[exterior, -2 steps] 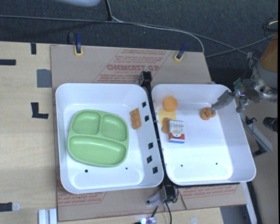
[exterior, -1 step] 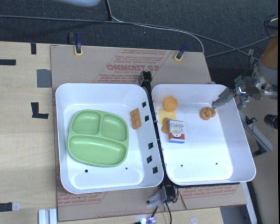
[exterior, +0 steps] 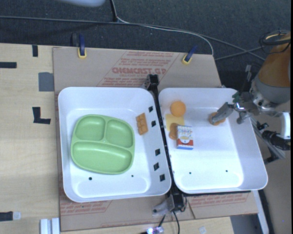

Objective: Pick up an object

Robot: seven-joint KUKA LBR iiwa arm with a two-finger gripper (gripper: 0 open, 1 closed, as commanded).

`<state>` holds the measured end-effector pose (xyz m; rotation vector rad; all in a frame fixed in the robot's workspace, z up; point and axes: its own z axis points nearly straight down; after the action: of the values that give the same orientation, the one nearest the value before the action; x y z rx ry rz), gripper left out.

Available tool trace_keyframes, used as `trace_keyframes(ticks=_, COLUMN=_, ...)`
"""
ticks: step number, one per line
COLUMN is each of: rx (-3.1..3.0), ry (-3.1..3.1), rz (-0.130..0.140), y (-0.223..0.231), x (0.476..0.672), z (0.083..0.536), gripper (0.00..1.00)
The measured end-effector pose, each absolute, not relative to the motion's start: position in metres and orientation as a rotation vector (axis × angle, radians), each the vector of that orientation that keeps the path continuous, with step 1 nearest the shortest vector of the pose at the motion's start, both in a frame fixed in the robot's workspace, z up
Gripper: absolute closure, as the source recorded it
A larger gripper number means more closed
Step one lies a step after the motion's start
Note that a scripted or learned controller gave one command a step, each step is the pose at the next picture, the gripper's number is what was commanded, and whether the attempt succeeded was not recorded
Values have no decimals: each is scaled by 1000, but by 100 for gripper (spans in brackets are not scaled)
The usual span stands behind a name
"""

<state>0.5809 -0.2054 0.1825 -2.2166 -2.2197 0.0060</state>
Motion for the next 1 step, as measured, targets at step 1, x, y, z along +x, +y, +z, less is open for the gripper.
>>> trace_keyframes(ticks=1, rx=-2217, ry=-2218, rz=7, y=-207, x=575, z=119, gripper=0)
